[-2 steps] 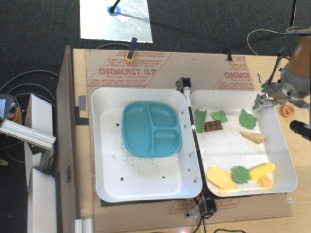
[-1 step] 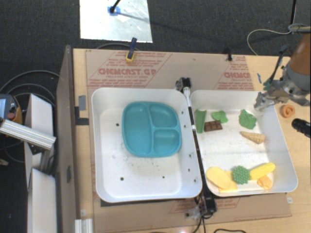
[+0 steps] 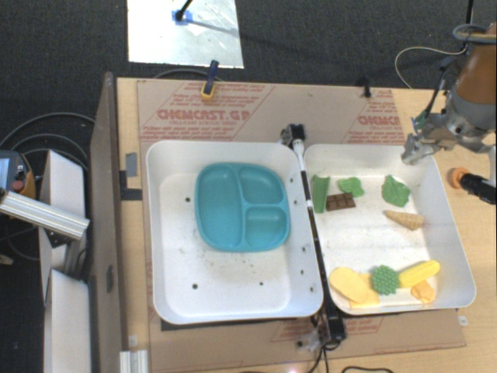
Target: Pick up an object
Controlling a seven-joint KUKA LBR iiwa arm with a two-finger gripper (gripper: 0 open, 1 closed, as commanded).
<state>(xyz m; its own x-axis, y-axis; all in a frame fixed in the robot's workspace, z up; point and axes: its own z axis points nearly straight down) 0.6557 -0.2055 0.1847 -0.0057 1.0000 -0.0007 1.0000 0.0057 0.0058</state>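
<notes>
Bench surface: two white bins (image 3: 172,231) side by side. Left bin: blue plate (image 3: 241,207). Right bin: toy food, including green leaf (image 3: 395,191). Gripper (image 3: 420,148) over right bin's far right corner, nothing held.

Blue divided plate (image 3: 241,207) in left bin (image 3: 175,286) (three compartments), foil sheet (image 3: 185,20) on dark floor

Reaches in from right edge, upper part of view. Grey arm (image 3: 475,92) with orange band above wrist, angled down and leftward. Pincer (image 3: 413,151) at lowest end, pointing down-left, nothing visible between its tips. Finger spread unclear at this angle.
</notes>
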